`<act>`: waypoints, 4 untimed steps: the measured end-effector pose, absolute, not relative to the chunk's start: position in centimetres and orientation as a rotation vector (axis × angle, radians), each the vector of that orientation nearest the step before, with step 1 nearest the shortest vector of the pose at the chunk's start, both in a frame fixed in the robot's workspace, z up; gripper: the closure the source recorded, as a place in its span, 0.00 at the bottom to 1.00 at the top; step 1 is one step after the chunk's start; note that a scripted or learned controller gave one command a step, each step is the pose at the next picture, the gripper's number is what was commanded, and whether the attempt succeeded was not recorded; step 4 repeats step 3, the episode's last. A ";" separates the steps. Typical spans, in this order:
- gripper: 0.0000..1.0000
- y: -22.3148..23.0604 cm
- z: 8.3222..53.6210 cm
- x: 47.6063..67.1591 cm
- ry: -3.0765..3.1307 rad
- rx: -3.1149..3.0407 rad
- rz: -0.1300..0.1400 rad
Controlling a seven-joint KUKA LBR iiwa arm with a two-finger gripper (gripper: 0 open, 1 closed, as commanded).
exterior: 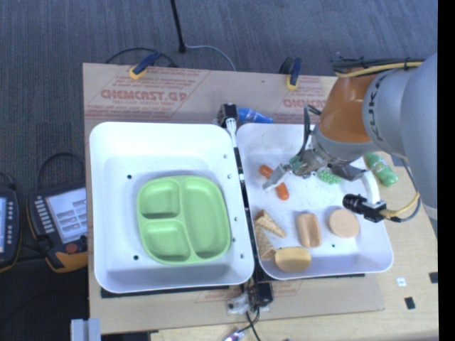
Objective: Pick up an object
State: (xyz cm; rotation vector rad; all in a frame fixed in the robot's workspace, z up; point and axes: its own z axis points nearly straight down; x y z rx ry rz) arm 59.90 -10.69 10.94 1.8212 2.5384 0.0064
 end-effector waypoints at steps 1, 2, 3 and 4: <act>0.00 -10.4 8.8 59.8 2.433 1.978 0.004; 1.00 -10.5 10.0 60.0 2.426 1.974 0.007; 1.00 -6.6 23.6 60.6 2.202 2.235 0.002; 1.00 -6.6 23.6 60.6 2.202 2.235 0.002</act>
